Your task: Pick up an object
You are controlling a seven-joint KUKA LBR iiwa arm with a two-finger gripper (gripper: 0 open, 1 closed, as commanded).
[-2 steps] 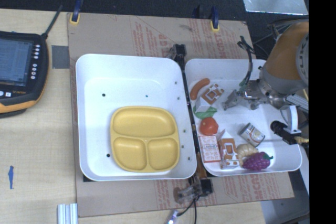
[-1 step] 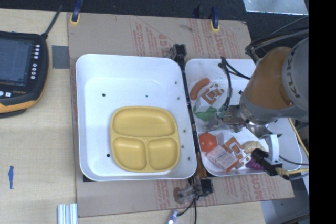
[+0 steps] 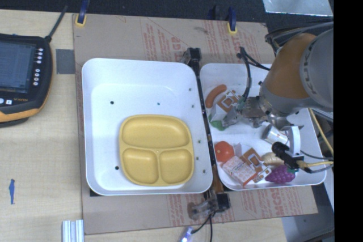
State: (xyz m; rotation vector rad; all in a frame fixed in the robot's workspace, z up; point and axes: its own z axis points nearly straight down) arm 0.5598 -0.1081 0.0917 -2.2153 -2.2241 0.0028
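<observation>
While the gripper (image 3: 231, 117) hangs low in the right bin (image 3: 317, 181), its state cannot be told. A toy tomato (image 3: 224, 151) (probably light, smooth, slippery) lies just below; it is best taken across its middle.

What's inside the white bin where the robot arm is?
The right bin holds a sausage, a red tomato, purple grapes and small packets. The arm covers whatever lies beneath it.
</observation>
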